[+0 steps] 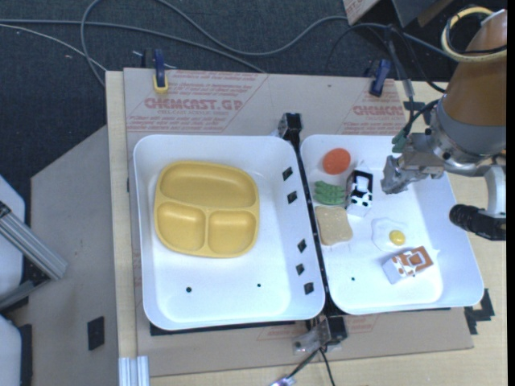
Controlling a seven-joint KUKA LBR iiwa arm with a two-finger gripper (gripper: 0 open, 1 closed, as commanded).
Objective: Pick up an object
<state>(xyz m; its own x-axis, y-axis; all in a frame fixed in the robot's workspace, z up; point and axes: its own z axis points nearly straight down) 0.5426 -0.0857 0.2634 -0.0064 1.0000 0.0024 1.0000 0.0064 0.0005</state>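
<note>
Small black-and-white block (361,191), near jaws (397,179)

My view: robot lab bench, brown cardboard-covered board (241,103), blue spring clamps (160,68), loose black cables (201,39), dark carpet floor (48,79)

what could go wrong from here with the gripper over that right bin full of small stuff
1. The items sit close together: the orange ball, green piece, black and white toy and tan slice nearly touch, so the gripper may nudge neighbours or grab two.
2. The fried egg looks flat against the right bin floor, so a closing grip may slip over it.
3. The toy lies near the divider, leaving little room.
</note>
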